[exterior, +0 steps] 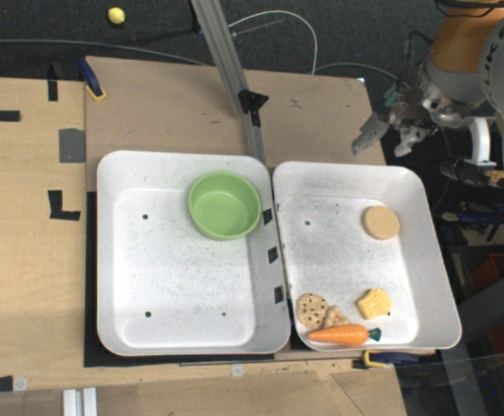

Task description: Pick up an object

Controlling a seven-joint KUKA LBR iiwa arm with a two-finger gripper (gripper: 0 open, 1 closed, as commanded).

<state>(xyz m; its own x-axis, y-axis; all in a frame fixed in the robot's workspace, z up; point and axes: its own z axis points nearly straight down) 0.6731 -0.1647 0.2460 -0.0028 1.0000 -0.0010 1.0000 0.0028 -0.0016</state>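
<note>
- Nearest the camera, the carrot (pixel 342 335) lay along the front wall of the right bin (pixel 408 178), with a cookie (pixel 310 308) just behind it to the left and a yellow wedge (pixel 374 302) just behind it to the right — three pieces crowded into one corner.
- That crowding looked the likeliest source of trouble: a descent there could nudge a neighbour, or catch two pieces at once, and the wall left little room for a finger on the carrot's front side.
- Further back in the same bin, the tan disc (pixel 381 222) sat alone, well apart from the cluster. It seemed the easier target, though a flat round piece might slip out of a pinch.
- In the left bin (pixel 113 232), a green bowl (pixel 225 204) stood upright near the back right corner.
- Farthest away, the gripper (pixel 389 135) hung beyond the right bin's back rim, outside both bins, its two fingers spread apart with nothing between them — no object had yet been picked up.
- From there it had to cross the rim, and a low approach could clip it.
</note>
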